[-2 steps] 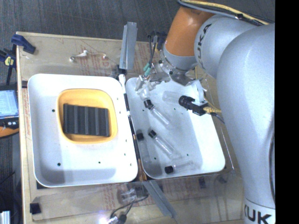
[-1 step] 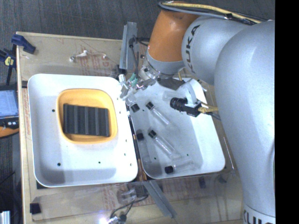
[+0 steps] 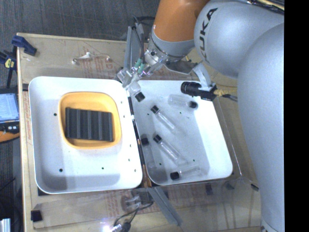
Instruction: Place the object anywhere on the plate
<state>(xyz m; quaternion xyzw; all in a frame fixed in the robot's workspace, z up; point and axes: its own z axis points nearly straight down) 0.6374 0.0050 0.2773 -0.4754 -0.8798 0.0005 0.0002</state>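
Observation:
A yellow plate (image 3: 90,98) with rounded corners lies in the left bin (image 3: 43,153). A dark ridged block (image 3: 90,125) rests on its middle. Several clear tubes with black caps lie loose in the right bin (image 3: 219,149), among them one (image 3: 162,118) near the centre and another (image 3: 167,148) below it. My gripper (image 3: 131,78) hangs over the right bin's far left corner, close to the divide between the bins. A short clear piece with a black cap (image 3: 139,96) sits just under it; whether it is held is unclear.
The grey arm with its orange band (image 3: 181,11) covers the upper right and the bench's right side. A black cylinder (image 3: 197,89) juts over the right bin's far edge. A screen (image 3: 8,108) and a blue clamp (image 3: 23,44) stand at the left.

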